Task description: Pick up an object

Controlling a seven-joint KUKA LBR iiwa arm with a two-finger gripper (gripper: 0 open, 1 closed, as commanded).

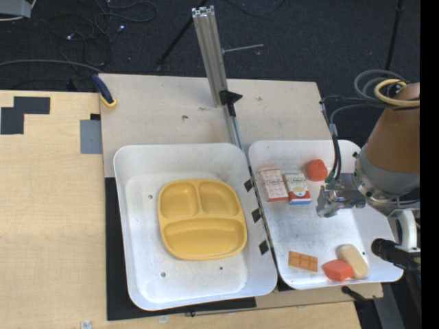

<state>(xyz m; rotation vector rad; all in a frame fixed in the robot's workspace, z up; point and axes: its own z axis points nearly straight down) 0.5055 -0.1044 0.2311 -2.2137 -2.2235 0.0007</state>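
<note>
My gripper [331, 203] hangs over the right bin [309, 252], at its right middle, below the grey and orange arm. Nothing shows between its fingers. To its left lie a pink box [274, 184] and a small white carton with a blue and red base [298, 188]. A red-orange ball [315, 169] rests just up and left of the gripper. Near the bin's front lie a brown cracker [303, 261], a red piece [337, 271] and a tan bread-like piece [353, 260].
The left bin [137, 252] holds a yellow divided plate [202, 218]. A metal post [211, 53] rises behind the bins. Black clips [256, 214] mark the seam between the bins. A wooden board [48, 211] lies to the left.
</note>
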